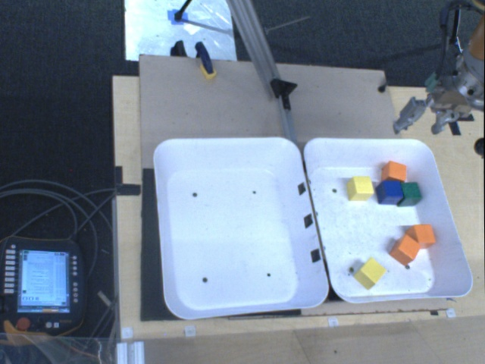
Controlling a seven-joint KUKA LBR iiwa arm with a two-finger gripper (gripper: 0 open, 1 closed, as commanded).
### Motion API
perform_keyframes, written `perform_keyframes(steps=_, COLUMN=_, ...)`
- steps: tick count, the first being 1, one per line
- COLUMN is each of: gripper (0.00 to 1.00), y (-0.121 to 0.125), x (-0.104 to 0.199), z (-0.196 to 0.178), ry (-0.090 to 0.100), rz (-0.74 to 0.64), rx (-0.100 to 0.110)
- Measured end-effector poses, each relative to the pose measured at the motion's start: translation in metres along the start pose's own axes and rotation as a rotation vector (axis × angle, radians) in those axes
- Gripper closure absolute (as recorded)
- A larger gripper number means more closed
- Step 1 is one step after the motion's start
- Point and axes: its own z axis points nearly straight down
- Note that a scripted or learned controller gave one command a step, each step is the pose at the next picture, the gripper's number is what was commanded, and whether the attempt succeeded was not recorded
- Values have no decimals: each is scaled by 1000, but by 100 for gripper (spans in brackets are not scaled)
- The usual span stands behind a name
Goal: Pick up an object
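My gripper [426, 117] hangs above the bench just outside the far rim of the right bin [449, 275], and my two fingers [405, 114] stand spread apart with nothing between them. Everything I could pick lies nearer the camera than my fingertips, down inside that bin. Closest to my fingers is an orange cube [394, 171], sitting almost straight below them near the bin's far wall. Touching it on the side away from my fingers are a blue cube [390, 192] and a green cube [411, 194], pressed against each other. A yellow cube [360, 188] sits just beside the blue one, further toward the left bin [178, 298] than my fingers reach. Well apart from my fingertips, toward the bin's near end, two more orange cubes [413, 243] lean together, and a second yellow cube [370, 272] lies past them, the farthest block from me, tilted at an angle. The left bin lies off to the side of my fingers, across the divider, its white floor marked by small dark dots.
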Motion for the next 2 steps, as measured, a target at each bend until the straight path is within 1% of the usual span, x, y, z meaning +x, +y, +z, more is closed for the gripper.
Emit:
perform_keyframes(steps=1, gripper=0, y=0, x=0, z=0, ry=-1, rz=1, rx=0)
perform_keyframes(steps=2, gripper=0, y=-1, x=-3, z=62, ry=1, rz=3, rx=5)
